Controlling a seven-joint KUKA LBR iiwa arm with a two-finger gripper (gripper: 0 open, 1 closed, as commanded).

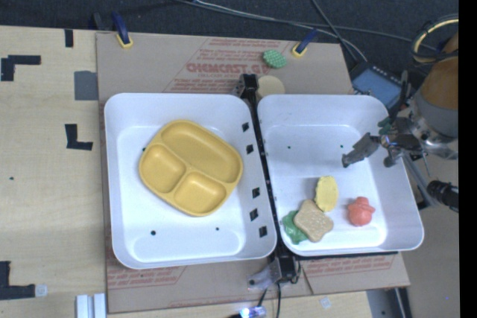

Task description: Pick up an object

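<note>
The right bin (pixel 298 112) holds several small items near its front: a yellow piece (pixel 326 194), a tan bread-like slice (pixel 313 220) lying partly over a green piece (pixel 290 228), and a red lump (pixel 361 211). My gripper (pixel 375 153) hangs over the right side of this bin, above and behind the items. It is open, its two dark fingers (pixel 358 150) spread apart with nothing between them. The red lump lies a short way in front of the gripper.
A yellow three-compartment plate (pixel 191 167) lies in the left bin (pixel 123 182). A green dotted toy (pixel 274 58) and a pale round object (pixel 271 85) rest on the cardboard behind the bins. Cables run across the dark floor at the back.
</note>
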